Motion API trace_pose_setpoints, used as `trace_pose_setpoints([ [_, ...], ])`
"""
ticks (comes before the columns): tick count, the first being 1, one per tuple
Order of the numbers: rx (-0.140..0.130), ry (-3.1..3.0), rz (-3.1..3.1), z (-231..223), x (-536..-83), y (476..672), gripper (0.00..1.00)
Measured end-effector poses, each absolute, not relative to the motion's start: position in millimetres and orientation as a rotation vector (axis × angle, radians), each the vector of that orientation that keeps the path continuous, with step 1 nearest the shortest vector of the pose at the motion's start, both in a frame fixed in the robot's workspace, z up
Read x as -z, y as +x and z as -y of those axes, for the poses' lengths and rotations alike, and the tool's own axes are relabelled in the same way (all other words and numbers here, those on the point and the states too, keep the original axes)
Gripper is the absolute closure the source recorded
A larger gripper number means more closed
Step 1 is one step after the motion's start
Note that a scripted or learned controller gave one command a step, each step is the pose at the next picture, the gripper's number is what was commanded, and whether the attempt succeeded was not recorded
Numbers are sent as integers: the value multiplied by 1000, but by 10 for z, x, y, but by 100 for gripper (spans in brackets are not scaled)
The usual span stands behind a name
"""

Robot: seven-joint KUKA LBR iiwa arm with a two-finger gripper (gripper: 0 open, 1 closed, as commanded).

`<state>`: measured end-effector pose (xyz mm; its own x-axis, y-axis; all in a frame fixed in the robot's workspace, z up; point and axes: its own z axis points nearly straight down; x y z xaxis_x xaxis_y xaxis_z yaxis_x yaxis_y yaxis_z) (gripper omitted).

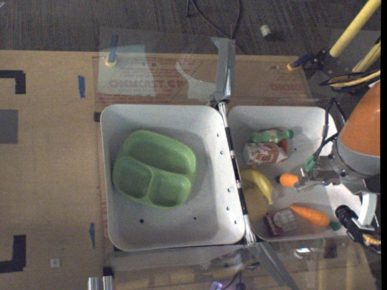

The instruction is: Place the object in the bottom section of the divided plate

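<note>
Two white bins sit side by side on the surface (48, 162). In the left bin (211, 222) we note a green divided plate (155, 168), tilted slightly, with one large section toward 12 o'clock and two smaller sections toward 6 o'clock; no item lies in any section.

In the right bin (305, 116) we record six items. A green-topped packet (271, 136) lies at 12 o'clock, touching a white and orange carton (265, 153) just below it. A banana (260, 182) lies at 9 o'clock, near the dividing wall. A small orange piece (288, 179) sits near the bin's centre. A carrot (310, 215) lies at 5 o'clock, and a small pink-labelled pack (280, 220) lies just beside it toward 7 o'clock.

The grey arm with its orange band (364, 132) enters from 3 o'clock. The gripper (314, 176) sits just at 3 o'clock of the small orange piece, low over the right bin. We cannot tell whether the jaws are released or clenched, and no item is seen between them.
</note>
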<state>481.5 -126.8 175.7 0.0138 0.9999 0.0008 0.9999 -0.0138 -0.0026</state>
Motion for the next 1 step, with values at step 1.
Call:
trace_pose_setpoints([
  [1,8,-2286,2158,1363,-871,4819,100],
])
